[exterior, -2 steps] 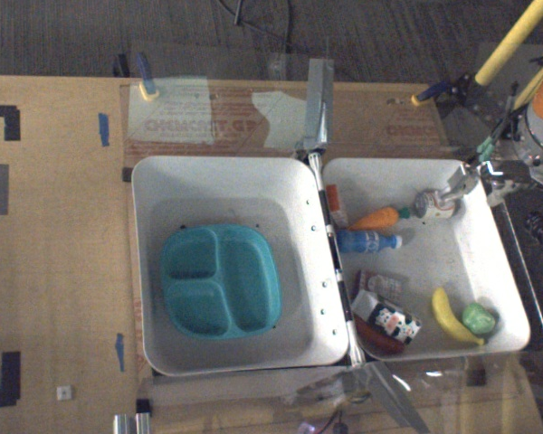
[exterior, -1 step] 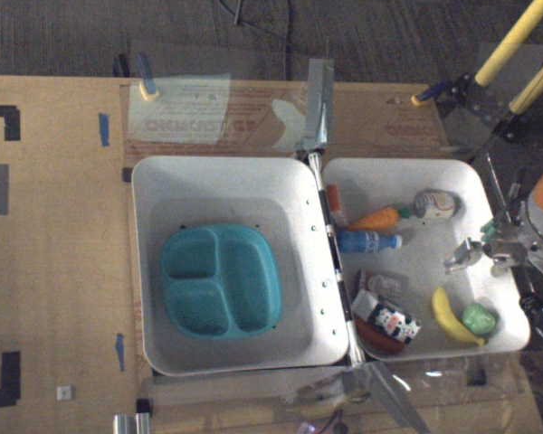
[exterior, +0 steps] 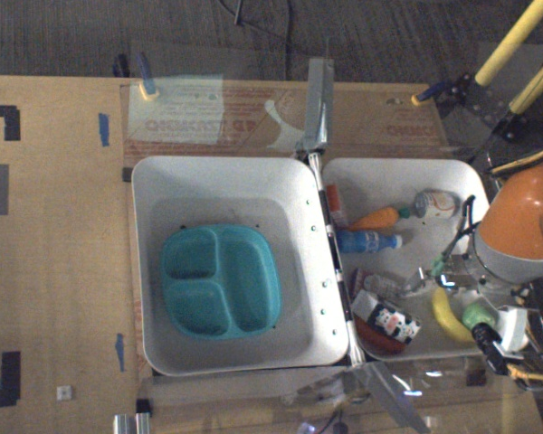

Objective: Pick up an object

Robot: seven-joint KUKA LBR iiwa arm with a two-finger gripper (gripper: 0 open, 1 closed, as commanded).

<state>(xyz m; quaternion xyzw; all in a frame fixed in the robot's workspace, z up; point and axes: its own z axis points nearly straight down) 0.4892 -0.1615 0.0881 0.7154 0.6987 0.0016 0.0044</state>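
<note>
Jaws of the gripper (exterior: 447, 272) are sitting in the shadow under the grey wrist, low over the right-hand shallow white bin (exterior: 394, 172), and whether they are spread or pressed together I cannot tell; nothing is showing between them. Lying just below and beside the gripper, near the bin's front right corner, is the closest thing for picking, a curved yellow banana (exterior: 447, 316), smooth-skinned and resting flat on the bin floor, its right side partly covered by the arm's fittings. Crowding around it are several other pieces: a small round green object (exterior: 478, 315) is sitting just to its right, a crumpled clear plastic piece (exterior: 391, 287) is lying to its left, and a black-and-white cow-patterned toy (exterior: 391, 321) is resting on a dark red dish (exterior: 377, 339) at the front of the bin. Further back, an orange carrot (exterior: 381, 217) is lying at a slant, a blue-and-white plastic bottle (exterior: 368, 240) is lying on its side just in front of it, and a pale grey can (exterior: 435, 204) is lying on its side just beside the carrot's tip. The grey arm with its orange band (exterior: 523, 217) is leaning in from the right and covering that corner of the bin. Well apart, a teal divided plastic tray (exterior: 220, 279) is lying alone in the left-hand shallow white bin (exterior: 219, 174)
</note>
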